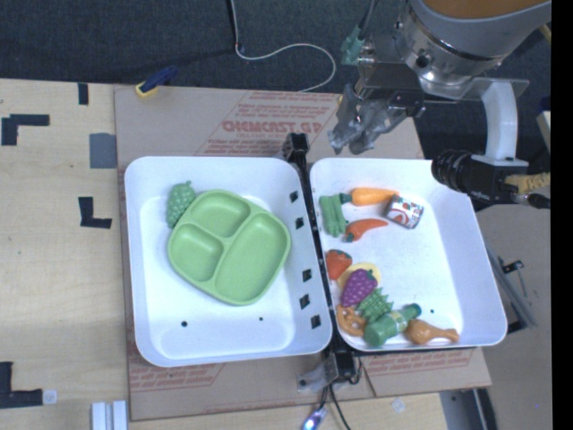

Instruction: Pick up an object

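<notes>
My gripper [351, 138] hangs above the far rim of the right bin [466, 267], near the divide between the two bins. Nothing shows between its fingers. Below it in the right bin lie toy foods: an orange carrot [372, 196], a green bean pod [331, 214], a smaller orange pepper [365, 228], a small can [405, 212], a red tomato [337, 263], purple grapes [357, 287], a green leafy piece [374, 305], a green bottle [387, 325] and an orange-brown piece [431, 333].
The left bin [152, 267] holds a green divided plate [229, 247] with a green grape bunch [180, 202] at its far left edge. Black clips [305, 231] run along the joint between the bins. A cable [269, 52] lies behind the bench.
</notes>
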Robot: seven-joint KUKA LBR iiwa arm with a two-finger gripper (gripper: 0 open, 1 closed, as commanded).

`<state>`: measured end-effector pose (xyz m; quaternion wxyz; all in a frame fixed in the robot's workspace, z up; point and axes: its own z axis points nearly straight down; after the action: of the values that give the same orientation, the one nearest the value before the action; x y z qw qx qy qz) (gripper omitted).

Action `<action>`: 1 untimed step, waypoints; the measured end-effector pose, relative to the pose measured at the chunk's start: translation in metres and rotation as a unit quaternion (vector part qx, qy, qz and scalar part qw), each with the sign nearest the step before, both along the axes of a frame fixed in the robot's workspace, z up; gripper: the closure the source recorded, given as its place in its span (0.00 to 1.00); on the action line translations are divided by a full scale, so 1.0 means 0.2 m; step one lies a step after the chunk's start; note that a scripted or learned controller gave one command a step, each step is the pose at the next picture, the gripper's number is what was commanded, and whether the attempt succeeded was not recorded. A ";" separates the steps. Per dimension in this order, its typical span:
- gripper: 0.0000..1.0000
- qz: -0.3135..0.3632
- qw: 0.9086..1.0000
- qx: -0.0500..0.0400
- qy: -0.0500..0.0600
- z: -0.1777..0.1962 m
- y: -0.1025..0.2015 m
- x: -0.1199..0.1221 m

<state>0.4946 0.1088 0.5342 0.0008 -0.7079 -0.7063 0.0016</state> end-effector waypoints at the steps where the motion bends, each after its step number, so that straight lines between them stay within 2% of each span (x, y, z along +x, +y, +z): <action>1: 1.00 0.000 1.000 -0.002 0.008 -0.85 -0.16 -0.07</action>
<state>0.4812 0.0759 0.3636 0.0054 -0.7080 -0.7062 0.0088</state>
